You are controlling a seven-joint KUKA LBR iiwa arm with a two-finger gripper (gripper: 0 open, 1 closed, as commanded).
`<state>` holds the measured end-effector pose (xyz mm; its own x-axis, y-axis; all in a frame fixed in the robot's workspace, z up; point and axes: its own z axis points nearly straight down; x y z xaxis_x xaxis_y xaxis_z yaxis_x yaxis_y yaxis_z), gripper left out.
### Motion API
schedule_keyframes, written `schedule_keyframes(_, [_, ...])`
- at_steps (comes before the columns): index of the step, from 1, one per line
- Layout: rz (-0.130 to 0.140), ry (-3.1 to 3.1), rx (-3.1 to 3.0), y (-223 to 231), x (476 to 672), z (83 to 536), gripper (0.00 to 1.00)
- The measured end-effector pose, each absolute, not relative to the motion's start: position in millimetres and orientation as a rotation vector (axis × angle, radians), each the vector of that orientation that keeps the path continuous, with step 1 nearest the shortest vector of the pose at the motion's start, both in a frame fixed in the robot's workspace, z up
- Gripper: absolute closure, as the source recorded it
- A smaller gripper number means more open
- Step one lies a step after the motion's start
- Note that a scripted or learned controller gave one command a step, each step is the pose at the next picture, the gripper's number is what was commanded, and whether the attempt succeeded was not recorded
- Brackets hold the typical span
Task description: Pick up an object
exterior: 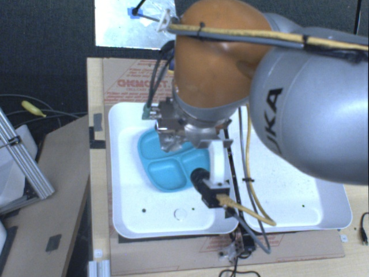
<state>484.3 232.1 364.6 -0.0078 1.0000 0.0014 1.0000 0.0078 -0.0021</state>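
The arm [253, 91] hides the blue tray's [164, 169] upper right part.

Arm's grey casing [300, 114] shows "KA" in black, the rest cut off. Cardboard sheet [130, 79] has red print, too blurred to read.

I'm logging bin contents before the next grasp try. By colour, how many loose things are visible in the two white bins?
Blue: 1, a divided tray in the left bin, partly under the end effector.
Other colours: 0 visible; the arm hides much of the right bin.
Total: 1 visible.
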Motion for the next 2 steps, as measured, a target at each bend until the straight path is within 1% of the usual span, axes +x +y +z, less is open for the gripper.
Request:
schedule_keyframes(1, [-0.031,-2.231,-2.219,234,486.8,544,1.00])
schedule_keyframes(2, [-0.002,-2.219,-2.226,203,523.7,527,1.00])
